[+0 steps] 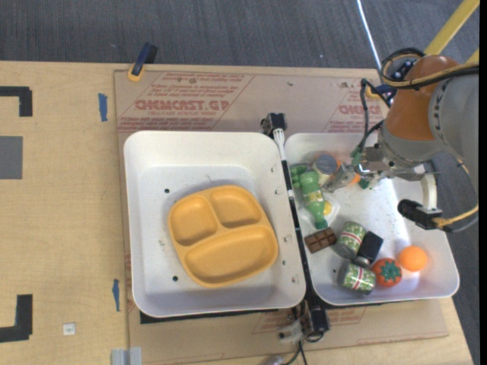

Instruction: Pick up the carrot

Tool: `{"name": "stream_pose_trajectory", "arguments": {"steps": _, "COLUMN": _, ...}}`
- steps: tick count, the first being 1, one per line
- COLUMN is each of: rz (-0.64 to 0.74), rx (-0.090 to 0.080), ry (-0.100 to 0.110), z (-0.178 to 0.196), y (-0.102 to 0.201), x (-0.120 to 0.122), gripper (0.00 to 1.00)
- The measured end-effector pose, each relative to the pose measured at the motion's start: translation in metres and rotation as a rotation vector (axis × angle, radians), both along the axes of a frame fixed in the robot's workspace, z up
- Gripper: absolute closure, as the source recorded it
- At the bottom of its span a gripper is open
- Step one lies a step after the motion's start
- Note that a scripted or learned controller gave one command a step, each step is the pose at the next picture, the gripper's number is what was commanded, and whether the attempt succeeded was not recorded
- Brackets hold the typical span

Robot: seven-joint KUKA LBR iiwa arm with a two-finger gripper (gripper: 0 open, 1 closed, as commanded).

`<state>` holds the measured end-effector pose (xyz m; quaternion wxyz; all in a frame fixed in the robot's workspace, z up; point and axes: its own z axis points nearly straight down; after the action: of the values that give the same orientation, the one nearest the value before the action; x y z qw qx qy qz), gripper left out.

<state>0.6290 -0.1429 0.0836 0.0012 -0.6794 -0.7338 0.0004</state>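
In the right bin [445,280], the carrot [348,176] appears as a small orange piece with a green end, lying near the bin's far side. My gripper [367,167] hangs from the grey wrist with the orange band, right over the carrot's green end. The wrist hides much of the contact, so whether the carrot is held is unclear.
The right bin also holds green vegetables [310,188], a grey lid [326,163], a chocolate bar [320,240], two cans [351,236], a black block [370,247], a tomato [387,273] and an orange ball [413,258]. A yellow divided plate [222,234] lies in the left bin [144,166].
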Motion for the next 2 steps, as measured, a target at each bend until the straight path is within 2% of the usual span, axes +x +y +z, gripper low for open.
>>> {"name": "stream_pose_trajectory", "arguments": {"steps": 1, "rz": 0.001, "rx": -0.001, "ry": -0.002, "z": 0.009, "y": 0.0, "x": 0.001, "gripper": 1.0}}
{"name": "stream_pose_trajectory", "arguments": {"steps": 2, "rz": 0.021, "rx": -0.001, "ry": -0.001, "z": 0.001, "y": 0.037, "x": -0.103, "gripper": 1.0}}
